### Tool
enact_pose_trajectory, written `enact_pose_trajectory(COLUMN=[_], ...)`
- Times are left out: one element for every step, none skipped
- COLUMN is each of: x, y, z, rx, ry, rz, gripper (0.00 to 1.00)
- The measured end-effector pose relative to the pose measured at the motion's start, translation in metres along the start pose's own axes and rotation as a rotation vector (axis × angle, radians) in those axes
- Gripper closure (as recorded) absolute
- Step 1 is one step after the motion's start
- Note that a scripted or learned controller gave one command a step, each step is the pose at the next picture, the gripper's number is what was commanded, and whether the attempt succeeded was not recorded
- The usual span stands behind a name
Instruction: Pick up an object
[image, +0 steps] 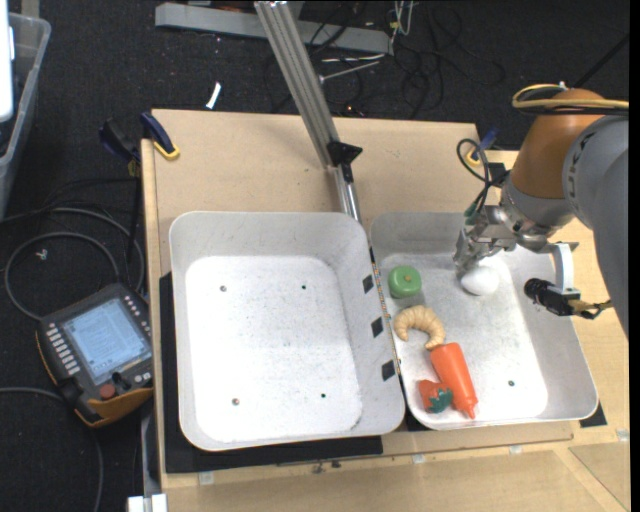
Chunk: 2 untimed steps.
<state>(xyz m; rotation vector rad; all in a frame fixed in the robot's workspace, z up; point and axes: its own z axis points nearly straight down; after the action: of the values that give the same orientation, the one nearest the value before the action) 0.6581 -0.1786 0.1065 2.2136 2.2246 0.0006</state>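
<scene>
We start at the gripper (476, 256), low in the right bin (520, 400), its tip right over a white round object (481, 281) near the bin's upper middle. We can't tell how the gripper is set from this slanted look-down – the wrist body blocks it, so no claim of a hold. The white object touches or sits just under the tip; we judge this is the pick target and the approach or closing step is in hand, not a lift yet.

Outward from there: a green round piece (405, 282) lies near the bin's left wall, a tan croissant-shaped item (419, 322) just below it, then an orange carrot toy (455, 376) slanting down toward the front edge, its green-red end at the bottom. These three cluster along the left side, well apart from the white object – probably why that one is chosen, with free room around it.

The left bin (200, 250) sits just beside, speckled white floor. Both bins rest on a tan bench (260, 160). A metal pole (305, 85) slants in from the top. On the dark floor at the left lies a teach pendant (95, 345) among cables.
</scene>
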Motion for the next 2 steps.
enact_pose_trajectory(x=[-0.010,-0.013], y=[-0.001,0.005], z=[-0.056,-0.120], rx=[-0.004,-0.006], ry=[-0.001,-0.001], rz=[0.005,0.003], gripper=[1.00,1.00])
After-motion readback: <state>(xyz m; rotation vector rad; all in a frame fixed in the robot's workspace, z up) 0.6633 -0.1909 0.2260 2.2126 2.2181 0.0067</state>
